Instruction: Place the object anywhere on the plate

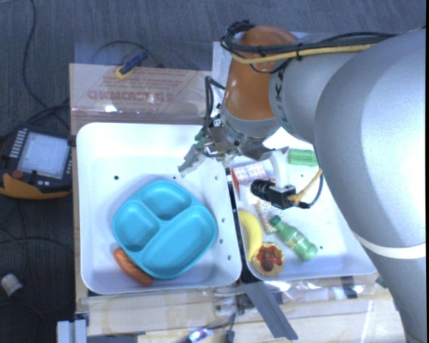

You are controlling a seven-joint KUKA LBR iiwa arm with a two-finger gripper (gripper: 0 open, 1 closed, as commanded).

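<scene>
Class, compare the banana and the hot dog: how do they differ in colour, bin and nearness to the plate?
The banana is yellow; the hot dog is orange-red. The banana lies in the right bin, the hot dog in the left bin. The hot dog lies against the blue plate's edge; the banana lies apart. Both are long, curved foods.

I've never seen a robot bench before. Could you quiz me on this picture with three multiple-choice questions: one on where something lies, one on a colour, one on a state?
1. Where does the sausage lie?
A. left bin, touching the plate's near edge
B. right bin
C. on the floor

2. What colour is the plate?
A. red
B. light blue
C. black

3. What lies on the plate?
A. a banana
B. a bottle
C. nothing

Answers:
1 A, it pokes out from under the plate's rim.
2 B, clearly blue against the white bin.
3 C, all its compartments are bare.
</scene>
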